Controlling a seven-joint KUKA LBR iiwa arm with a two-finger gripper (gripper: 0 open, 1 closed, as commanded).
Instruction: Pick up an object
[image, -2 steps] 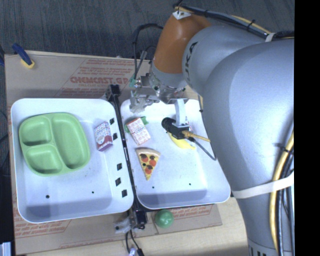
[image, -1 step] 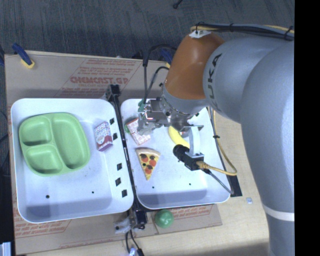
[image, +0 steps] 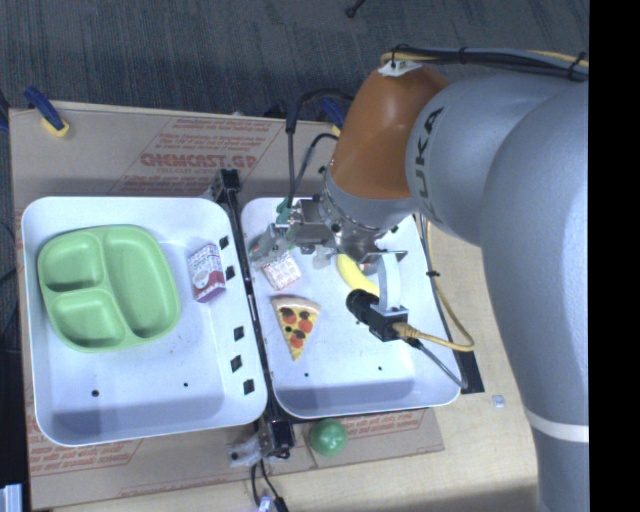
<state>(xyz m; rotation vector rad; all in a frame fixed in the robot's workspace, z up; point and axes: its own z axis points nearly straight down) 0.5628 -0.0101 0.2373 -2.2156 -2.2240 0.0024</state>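
My gripper (image: 268, 243) hangs low over the upper left part of the right bin (image: 400, 385), just above a small pink-and-white checkered item (image: 282, 271). Whether it touches that item is unclear. Below them a toy pizza slice (image: 296, 326) lies flat on the bin floor. A yellow banana (image: 354, 275) lies to the right, partly hidden under the wrist. In the left bin (image: 130, 400), a small red-and-white carton (image: 206, 272) lies beside a green divided tray (image: 104, 286).
The bulky grey arm and its orange band (image: 385, 130) cover the right bin's upper right. A black cable connector (image: 378, 317) hangs over the bin's middle. A green ball (image: 326, 436) sits outside the bins at the front. Black clips line the divider between the bins.
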